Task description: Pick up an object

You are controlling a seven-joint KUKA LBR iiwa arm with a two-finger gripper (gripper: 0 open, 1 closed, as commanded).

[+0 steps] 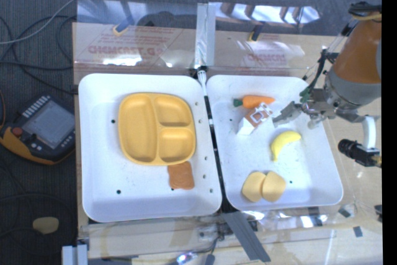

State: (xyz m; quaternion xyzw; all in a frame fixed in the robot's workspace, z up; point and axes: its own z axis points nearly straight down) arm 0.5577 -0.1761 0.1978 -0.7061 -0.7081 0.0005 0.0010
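The tool hangs over the right bin, fingers apart, gripping nothing. Just beside its tips lie a carton, carrot and banana. The left bin holds a yellow tray.

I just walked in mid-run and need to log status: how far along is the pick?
Done: nothing looks lifted; the banana, carrot, small white carton and yellow potato-like piece all lie in the right bin. In hand: the gripper sits low at that bin's right side, near the banana, nothing visibly between its fingers. Left: grasping and lifting an object.
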